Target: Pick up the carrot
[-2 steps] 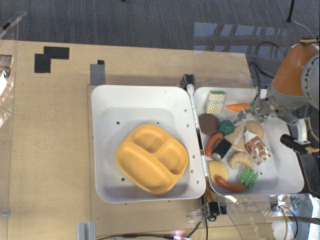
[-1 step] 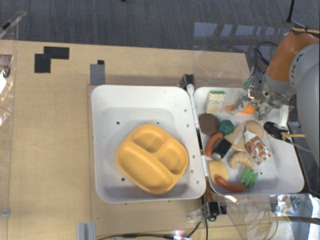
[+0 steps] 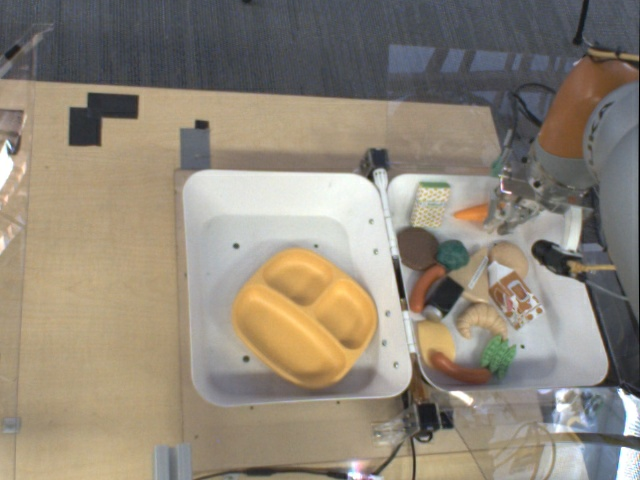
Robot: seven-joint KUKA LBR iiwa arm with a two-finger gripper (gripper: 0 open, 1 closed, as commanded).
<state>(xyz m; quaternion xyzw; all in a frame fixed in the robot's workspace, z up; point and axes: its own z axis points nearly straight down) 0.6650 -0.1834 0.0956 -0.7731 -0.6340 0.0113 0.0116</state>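
Sausage (image 3: 461, 371) at the right bin's (image 3: 590, 363) front edge; carrot (image 3: 472, 212) by its back edge.
The hand (image 3: 512, 211) hangs just right of the carrot, near the back right corner; its opening cannot be told. The left bin (image 3: 210, 268) holds a yellow tray (image 3: 305, 315), with bare floor around it.

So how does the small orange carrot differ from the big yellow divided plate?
The small orange carrot is slim and tapered; the big yellow divided plate is broad, rounded and far larger. The carrot lies in the right white bin beside the gripper; the plate sits in the left white bin. Both have warm colours.
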